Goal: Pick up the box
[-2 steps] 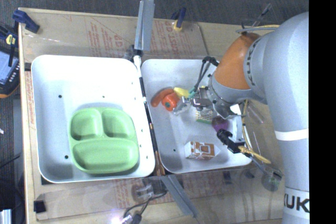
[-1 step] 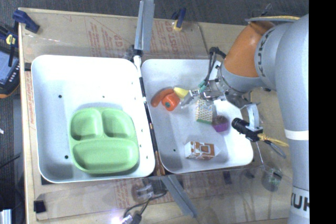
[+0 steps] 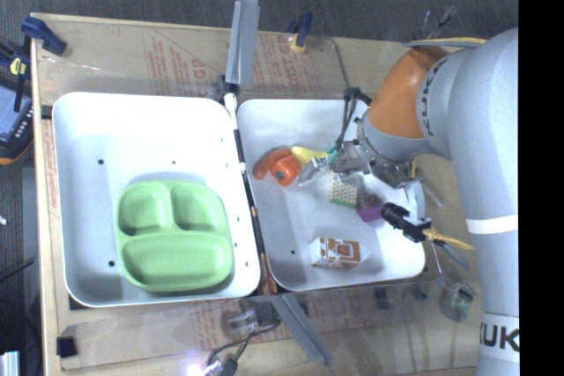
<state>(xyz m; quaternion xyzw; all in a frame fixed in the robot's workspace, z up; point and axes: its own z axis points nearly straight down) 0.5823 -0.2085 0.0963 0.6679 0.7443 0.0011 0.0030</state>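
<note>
Tool low in the right bin, among a red-orange toy, a yellow piece and a speckled item; its state cannot be told. Box, brown and white, lies flat on the bin floor at six o'clock from the tool, well apart and untouched. Grasp and lift appear not yet begun. At nine o'clock, the left bin carries a green tray.

Arm: smooth grey casing, orange band above wrist, white ring lower down, partial dark lettering "UK".
</note>
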